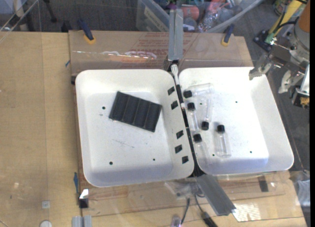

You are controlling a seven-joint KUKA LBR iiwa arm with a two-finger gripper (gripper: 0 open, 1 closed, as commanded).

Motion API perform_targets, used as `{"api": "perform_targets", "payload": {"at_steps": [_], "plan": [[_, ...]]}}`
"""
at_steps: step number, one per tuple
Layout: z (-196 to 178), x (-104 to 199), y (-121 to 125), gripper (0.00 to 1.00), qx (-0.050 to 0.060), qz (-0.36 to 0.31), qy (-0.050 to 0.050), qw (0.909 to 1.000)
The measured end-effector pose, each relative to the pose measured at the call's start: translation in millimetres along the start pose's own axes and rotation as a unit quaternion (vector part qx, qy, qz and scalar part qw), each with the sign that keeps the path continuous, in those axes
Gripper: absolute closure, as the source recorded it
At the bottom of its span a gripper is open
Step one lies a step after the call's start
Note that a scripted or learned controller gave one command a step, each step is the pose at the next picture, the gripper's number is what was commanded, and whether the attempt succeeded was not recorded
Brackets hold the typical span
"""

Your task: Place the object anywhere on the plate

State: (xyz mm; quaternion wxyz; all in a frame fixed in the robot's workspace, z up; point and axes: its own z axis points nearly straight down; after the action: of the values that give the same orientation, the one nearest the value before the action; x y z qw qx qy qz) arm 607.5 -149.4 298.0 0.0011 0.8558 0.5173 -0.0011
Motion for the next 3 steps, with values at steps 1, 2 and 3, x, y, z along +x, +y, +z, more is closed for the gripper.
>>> {"api": "perform_targets", "payload": {"at_steps": [1,2,3], "plan": [[-9.7,-0.2,0.5,1.00,0.000,0.000,0.000,1.0000],[-9.7,-0.2,0.5,0.00,0.000,0.000,0.000,1.0000],[-19.3,-0.4,1.0,1.00,0.000,-0.001,0.000,1.0000]]}}
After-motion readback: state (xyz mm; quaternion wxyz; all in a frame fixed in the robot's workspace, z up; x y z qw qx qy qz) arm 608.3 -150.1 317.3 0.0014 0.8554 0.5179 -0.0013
